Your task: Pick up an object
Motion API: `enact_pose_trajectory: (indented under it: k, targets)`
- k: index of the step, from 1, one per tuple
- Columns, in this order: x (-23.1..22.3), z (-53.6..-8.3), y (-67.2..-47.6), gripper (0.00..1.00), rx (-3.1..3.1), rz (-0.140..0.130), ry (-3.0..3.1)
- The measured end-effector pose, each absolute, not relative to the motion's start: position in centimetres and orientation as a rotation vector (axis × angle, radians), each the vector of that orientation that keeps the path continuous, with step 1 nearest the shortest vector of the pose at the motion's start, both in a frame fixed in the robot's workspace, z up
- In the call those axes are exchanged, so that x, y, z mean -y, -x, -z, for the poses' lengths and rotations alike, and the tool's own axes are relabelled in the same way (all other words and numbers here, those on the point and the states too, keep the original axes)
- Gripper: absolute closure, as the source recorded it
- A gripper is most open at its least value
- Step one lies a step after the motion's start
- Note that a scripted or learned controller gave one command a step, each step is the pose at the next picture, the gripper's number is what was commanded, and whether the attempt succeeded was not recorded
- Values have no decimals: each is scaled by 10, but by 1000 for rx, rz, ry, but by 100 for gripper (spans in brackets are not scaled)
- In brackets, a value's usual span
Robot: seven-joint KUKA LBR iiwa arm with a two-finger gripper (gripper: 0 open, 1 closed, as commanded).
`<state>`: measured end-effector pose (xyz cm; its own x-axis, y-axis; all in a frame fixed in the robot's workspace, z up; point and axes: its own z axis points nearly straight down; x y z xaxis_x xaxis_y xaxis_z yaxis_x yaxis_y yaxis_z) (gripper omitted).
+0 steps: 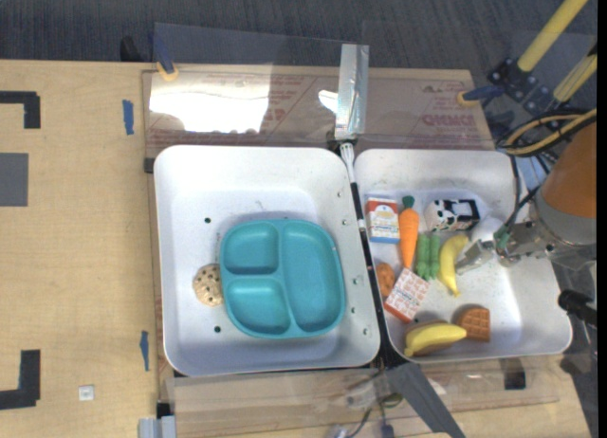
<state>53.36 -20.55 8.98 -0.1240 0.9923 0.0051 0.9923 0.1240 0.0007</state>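
My gripper [474, 252] reaches in from the right over the right bin [493, 173], low above its middle. Its tip is right beside the upper end of a yellow banana [448, 265] that lies next to two green pods [427, 256]. An orange carrot [408, 235] lies left of the pods, and a red and white carton [383, 220] left of that. A black and white cow-patterned piece [451, 211] sits behind the gripper's tip. Nearer the front are a second banana [434, 337], a brown waffle [473, 321] and a red and white packet [407, 294].
The left bin [190, 180] holds a teal divided plate [281, 277] with a cookie [207, 283] at its left edge. A ridge [358, 237] separates the two bins. A clear panel [256, 95] stands behind the bins. Yellow bars and cables [545, 28] are at the upper right.
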Motion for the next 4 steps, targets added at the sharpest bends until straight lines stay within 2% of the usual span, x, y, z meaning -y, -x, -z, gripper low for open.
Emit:
enact_pose_trajectory:
  k: [1,2,3,4]
  targets:
    - [91,-116,-566,0,2441,10,1983]
    - [114,-127,-597,0,2460,2,1957]
    - [132,-108,-626,0,2382,13,2070]
    - [137,-107,-645,0,2411,-22,1985]
